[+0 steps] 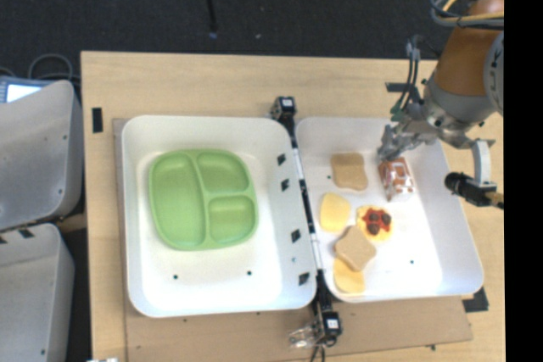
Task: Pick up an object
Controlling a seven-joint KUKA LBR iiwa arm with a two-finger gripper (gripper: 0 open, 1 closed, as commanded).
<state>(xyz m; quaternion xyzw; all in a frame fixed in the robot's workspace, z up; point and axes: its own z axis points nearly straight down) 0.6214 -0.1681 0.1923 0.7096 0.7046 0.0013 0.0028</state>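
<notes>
Camera view puts your gripper [395, 150] right above the red-and-white packet [396, 179] (bread slice [349, 171] just left). Nothing is lifted yet, and its grip can't be judged.

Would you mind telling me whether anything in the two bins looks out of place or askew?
Nothing looks spilled or damaged. The green tray sits flat in the left bin. In the right bin, the food pieces crowd together, with one toast piece lying tilted across a yellow piece.

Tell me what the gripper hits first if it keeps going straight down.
Probably the red-and-white packet, lying just below the gripper in the right bin. Depth is hard to judge from this slanted view.
</notes>
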